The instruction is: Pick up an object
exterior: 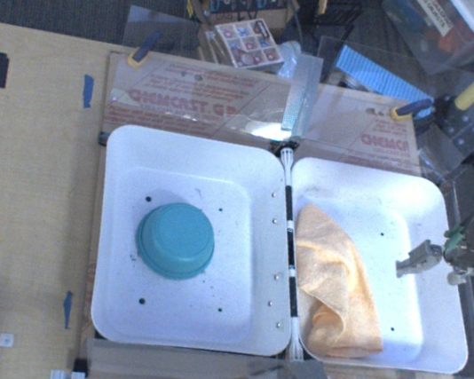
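Hand (421, 259) sits at the R edge of the right bin (372, 190), roughly 3 o'clock in the view, low over the white floor w/ nothing between its fingers; can't tell whether they're apart or together, too small and blurred. Nearest pick candidate is the orange cloth (335, 283), crumpled along the right bin's L wall, just beside the divider. From the hand it lies toward 8–9 o'clock, near but w/ a strip of bare bin floor between. Cloth's long axis runs approx 11 to 5 o'clock, the thickest fold bunched at its 5 o'clock end. Other option, the teal bowl (176, 239), is upside down mid left bin (134, 158), well apart from the hand at 9 o'clock, past the divider. Judgement: cloth is the closer, easier target; pick not yet made.
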`<state>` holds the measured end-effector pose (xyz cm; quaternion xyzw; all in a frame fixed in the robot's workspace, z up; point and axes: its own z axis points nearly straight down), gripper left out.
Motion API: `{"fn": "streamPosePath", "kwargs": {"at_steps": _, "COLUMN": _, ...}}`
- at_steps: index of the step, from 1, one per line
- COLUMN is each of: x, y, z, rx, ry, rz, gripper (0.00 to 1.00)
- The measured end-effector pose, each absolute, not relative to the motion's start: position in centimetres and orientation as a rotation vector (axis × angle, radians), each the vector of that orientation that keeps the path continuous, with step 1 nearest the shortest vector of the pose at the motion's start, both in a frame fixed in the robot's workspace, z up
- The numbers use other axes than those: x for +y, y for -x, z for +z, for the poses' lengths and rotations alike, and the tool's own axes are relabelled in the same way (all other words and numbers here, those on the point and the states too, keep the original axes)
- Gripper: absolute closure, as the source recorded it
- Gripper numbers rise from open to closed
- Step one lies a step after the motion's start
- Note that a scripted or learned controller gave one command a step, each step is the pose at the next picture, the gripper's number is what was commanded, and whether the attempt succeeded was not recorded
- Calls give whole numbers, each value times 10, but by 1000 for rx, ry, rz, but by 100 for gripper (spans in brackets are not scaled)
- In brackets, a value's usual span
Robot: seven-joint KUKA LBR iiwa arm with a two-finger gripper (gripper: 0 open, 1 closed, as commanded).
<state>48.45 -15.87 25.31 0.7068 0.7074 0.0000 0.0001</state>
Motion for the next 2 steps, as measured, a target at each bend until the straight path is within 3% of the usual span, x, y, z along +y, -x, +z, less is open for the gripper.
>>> {"fn": "streamPosePath", "kwargs": {"at_steps": 1, "x": -127, "y": -547, "z": 120, "rx": 2189, "ry": -2254, "rz": -1, "gripper": 0}}
{"fn": "streamPosePath", "kwargs": {"at_steps": 2, "x": -120, "y": -523, "z": 92, "rx": 2294, "ry": -2125, "rz": 16, "gripper": 0}}
